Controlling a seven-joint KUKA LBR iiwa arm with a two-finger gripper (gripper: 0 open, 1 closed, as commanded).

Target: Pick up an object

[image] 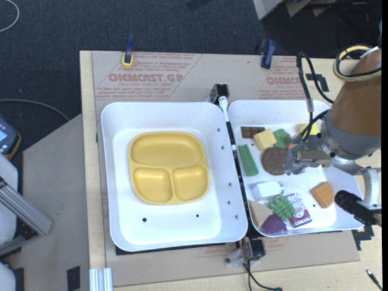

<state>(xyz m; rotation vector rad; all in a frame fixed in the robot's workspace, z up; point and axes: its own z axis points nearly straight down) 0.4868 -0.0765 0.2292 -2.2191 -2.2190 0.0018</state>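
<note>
From my seat I see the grey arm with its orange band (362, 102) reaching in from the right over the right-hand shallow white bin (242, 110), with the two-finger gripper (299, 159) low among the clutter there. I cannot tell how the claw stands. Just beside it, on its left, lies a round brown disc (274, 160), close enough that they seem to touch. Above the disc sit a pale yellow block (264, 139) and a green leafy piece (282, 137), with a small dark brown bar (251, 130) at the top left. A long green stick (247, 160) lies along the bin's left wall. Lower down I see a white packet (267, 190), a purple lump (274, 225) and an orange waffle-like square (322, 194). The left-hand white bin (115, 180) holds a yellow three-compartment plastic tray (168, 167).
</note>
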